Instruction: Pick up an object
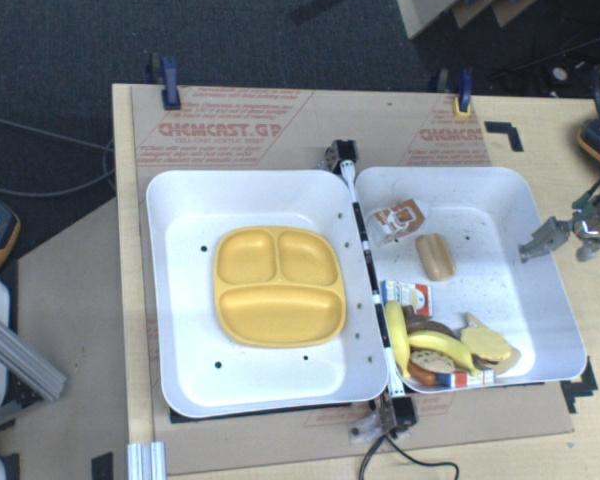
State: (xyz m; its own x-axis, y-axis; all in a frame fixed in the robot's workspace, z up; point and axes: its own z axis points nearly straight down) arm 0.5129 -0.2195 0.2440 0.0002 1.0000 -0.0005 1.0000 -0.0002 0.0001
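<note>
A: What is the biggest thing here?

B: The floor (70, 48). It is a dark carpet all around, with thin cables lying on it at the left.

A: And on top of it?

B: A bench (280, 128) with a brown board as its top. Red letters are printed on the board, and two blue clamps (166, 80) hold its far edge.

A: What sits on the board?

B: Two white bins, side by side and touching. The left bin (180, 218) holds a yellow plate (278, 286) with three parts. The plate lies flat in the middle of it.

A: And the right bin?

B: The right bin (500, 203) holds the food toys. A small brown pack (397, 219) lies near the far left. A tan bun (436, 257) lies just beside it, more to the middle. A small carton (408, 295) lies near the bin's left wall. In the near corner is a pile: a banana (425, 344), a round cookie (488, 345), and some other bits that are hard to tell apart.

A: Where is the gripper?

B: The gripper (565, 236) is at the right rim of the right bin, well apart from the toys. Its fingers are spread, with nothing between them.
</note>
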